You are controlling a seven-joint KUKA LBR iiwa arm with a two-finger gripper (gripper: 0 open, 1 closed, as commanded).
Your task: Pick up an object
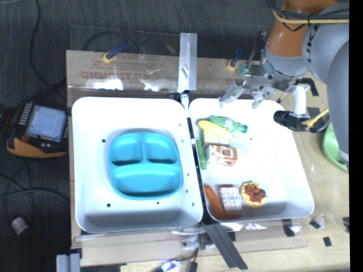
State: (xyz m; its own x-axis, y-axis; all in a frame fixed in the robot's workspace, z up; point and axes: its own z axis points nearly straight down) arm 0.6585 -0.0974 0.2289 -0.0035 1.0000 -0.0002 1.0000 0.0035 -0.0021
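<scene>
Dark carpet, cables around table (85, 67); we look down on two white bins side by side. Grey-orange arm enters from right, pincer (244, 98) hovering over far rim of right bin (295, 169), fingers spread, nothing between them. Just below pincer: green bottle (229, 123) and yellow corn (214, 132), touching. Further below: small printed carton (220, 155). Well below, at near wall: sausage (211, 200), wrapped packet (231, 200), pizza-like toy (253, 193). Far to pincer's left and below, we see blue divided tray (146, 164) in left bin (91, 152).
</scene>
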